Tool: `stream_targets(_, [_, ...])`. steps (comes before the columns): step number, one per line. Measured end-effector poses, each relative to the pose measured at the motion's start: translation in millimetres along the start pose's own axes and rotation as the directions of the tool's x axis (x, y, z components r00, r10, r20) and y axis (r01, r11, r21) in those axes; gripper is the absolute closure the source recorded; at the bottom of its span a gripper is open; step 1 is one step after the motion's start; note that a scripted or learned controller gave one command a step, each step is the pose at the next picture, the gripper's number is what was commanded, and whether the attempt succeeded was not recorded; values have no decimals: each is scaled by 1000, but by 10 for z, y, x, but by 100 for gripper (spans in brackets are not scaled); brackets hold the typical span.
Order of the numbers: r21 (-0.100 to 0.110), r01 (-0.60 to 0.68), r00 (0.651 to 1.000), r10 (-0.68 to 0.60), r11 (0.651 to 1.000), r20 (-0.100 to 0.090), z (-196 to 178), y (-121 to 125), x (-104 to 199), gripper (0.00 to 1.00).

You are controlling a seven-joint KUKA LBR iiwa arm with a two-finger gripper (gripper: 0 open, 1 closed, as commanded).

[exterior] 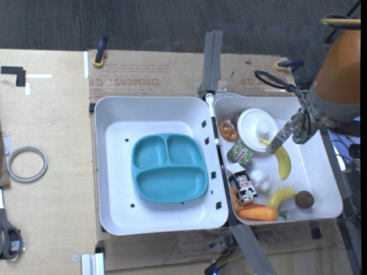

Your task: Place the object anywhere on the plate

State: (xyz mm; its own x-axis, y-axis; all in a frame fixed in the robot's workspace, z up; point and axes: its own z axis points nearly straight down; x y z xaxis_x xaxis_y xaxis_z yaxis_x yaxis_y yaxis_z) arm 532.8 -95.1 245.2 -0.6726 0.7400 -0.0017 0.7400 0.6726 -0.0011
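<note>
Gripper (pixel 279 141) is dipping into the right bin near a banana (pixel 283 162), can't tell its grip; plate (pixel 170 168) waits left.

The gripper (pixel 276 142) hung over the right bin (pixel 327 179), just beside a banana (pixel 283 163) and white lid (pixel 256 128); the blue plate (pixel 170 168) lay in the left bin (pixel 112 153).

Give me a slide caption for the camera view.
Gripper hovers over the right bin near a banana; the blue plate sits in the left bin.
</note>
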Motion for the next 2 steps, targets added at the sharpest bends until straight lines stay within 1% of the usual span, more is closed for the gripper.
stream_targets(1, [1, -102, 995, 102, 995, -2, 543, 629, 652, 100])
stream_targets(2, [0, 90, 996, -90, 996, -1, 537, 1141, 1313, 100])
